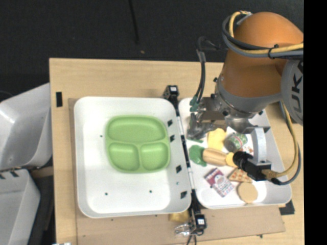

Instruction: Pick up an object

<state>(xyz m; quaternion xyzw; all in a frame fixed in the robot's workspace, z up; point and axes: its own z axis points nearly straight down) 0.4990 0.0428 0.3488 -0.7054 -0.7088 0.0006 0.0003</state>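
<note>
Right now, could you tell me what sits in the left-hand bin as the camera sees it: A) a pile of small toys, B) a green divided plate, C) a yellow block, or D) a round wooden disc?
B: the green divided plate lies alone in the left bin, with three compartments visible.

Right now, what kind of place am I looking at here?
Probably a robotics lab picking bench: a robot arm reaches over two white bins, one holding a green divided tray, the other toy food.
</note>
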